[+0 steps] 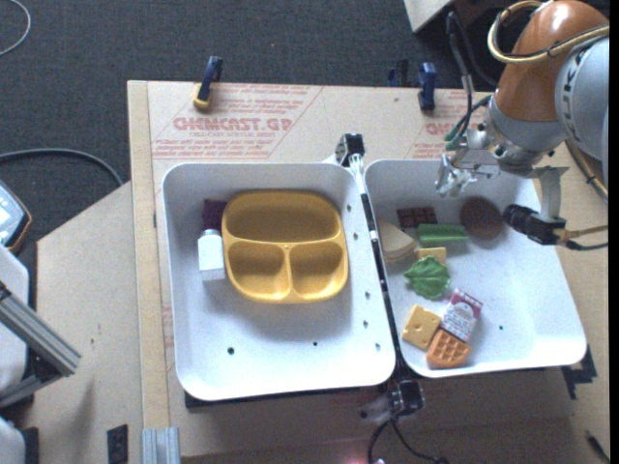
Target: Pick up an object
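My gripper (452, 180) hangs over the far part of the right bin (542, 307), with nothing visible between its fingers. Just below it lie a dark brown square (417, 217), a green stick (442, 232) and a brown round piece (481, 218). Nearer the front sit a tan wedge (395, 243), a small yellow block (431, 254), a green leafy piece (427, 277), a cheese wedge (420, 326), a waffle (447, 349) and a small red-and-white carton (462, 316).
The left bin (193, 356) holds a yellow divided plate (284, 245), a small white bottle (211, 254) and a dark purple item (213, 211) beside it. The arm's black attachment (530, 222) juts over the right bin's far right side.
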You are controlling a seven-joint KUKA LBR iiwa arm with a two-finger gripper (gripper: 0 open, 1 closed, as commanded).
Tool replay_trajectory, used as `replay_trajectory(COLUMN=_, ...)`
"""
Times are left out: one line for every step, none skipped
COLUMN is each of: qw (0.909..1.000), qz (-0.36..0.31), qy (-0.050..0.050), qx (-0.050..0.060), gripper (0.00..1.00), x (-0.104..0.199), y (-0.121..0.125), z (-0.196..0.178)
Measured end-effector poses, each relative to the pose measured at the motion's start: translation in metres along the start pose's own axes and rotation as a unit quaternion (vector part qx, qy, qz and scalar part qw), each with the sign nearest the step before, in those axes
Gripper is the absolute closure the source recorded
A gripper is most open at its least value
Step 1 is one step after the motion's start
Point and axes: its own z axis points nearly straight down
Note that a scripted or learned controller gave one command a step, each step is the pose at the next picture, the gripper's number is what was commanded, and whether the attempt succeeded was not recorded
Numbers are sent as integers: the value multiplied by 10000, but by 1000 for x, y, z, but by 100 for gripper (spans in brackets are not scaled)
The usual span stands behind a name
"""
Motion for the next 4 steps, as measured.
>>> replay_trajectory(qw=10000, qz=-1, qy=0, qx=-4, gripper=100, x=4, y=2, z=-65)
replay_trajectory(qw=10000, qz=0, qy=1, qx=25, gripper=100, x=4, y=3, z=-61)
replay_trajectory(qw=10000, qz=-13, qy=16, qx=53, gripper=100, x=49, y=-5, z=-68)
replay_trajectory(qw=10000, qz=-27, qy=25, qx=60, gripper=100, x=114, y=-10, z=-69)
